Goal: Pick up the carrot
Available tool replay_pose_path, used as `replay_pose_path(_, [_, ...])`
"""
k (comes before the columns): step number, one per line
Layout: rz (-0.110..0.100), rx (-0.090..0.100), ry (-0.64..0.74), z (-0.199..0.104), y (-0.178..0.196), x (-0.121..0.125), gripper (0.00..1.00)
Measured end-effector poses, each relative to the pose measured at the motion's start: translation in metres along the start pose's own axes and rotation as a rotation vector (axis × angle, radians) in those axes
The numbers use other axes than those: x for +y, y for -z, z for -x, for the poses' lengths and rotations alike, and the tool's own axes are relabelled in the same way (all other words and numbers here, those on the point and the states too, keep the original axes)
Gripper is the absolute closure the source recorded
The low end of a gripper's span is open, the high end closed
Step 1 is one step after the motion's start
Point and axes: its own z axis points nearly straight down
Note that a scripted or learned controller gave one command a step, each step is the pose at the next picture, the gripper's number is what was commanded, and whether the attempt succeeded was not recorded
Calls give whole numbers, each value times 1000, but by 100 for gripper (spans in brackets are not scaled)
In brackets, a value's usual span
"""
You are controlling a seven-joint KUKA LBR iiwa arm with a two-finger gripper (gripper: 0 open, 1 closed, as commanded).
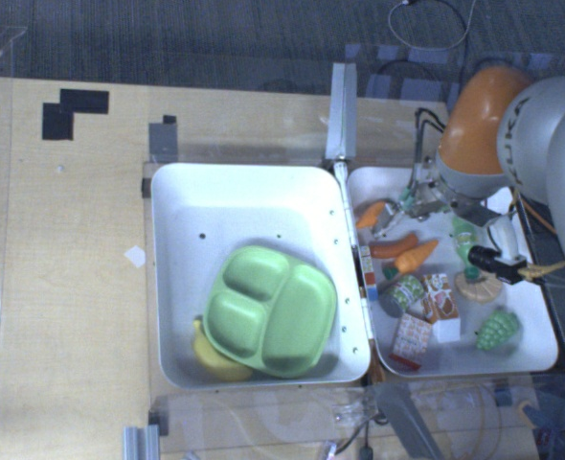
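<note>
An orange carrot (418, 254) is lying slantwise on the right bin's floor, its narrow tip pointing up and right.

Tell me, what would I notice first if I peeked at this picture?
Probably the big light-green plastic tray with three compartments, lying upside down in the left white bin over a yellow thing whose edge peeks out. Next, the grey robot arm with its orange band, reaching into the crowded right white bin, where an orange carrot lies among toy foods.
</note>
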Motion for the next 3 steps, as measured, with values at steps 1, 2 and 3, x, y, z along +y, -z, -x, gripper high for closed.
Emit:
replay_pose_path(1, [-20,3,-32,13,-15,31,0])
replay_pose_path(2, [-21,4,-29,13,-4,32,100])
replay_pose_path(3, [-10,3,-36,-50,116,50,100])
